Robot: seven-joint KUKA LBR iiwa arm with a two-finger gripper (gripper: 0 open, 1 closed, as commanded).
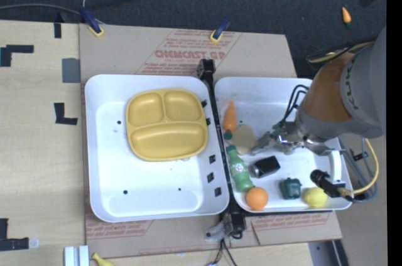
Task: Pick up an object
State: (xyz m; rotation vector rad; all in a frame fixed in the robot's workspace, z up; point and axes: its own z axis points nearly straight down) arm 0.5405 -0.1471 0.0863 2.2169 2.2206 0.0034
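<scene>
Here the end effector [264, 142] hangs low in the right bin [270, 88], fingers slightly spread and holding nothing, tips just beside a pale lump [244, 135] and above a black block [266, 165].

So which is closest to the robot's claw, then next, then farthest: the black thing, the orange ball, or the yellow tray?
From the gripper:
1. Black thing, just below it, right bin.
2. Orange ball, at that bin's front edge.
3. Yellow tray, over in the left bin.
</scene>
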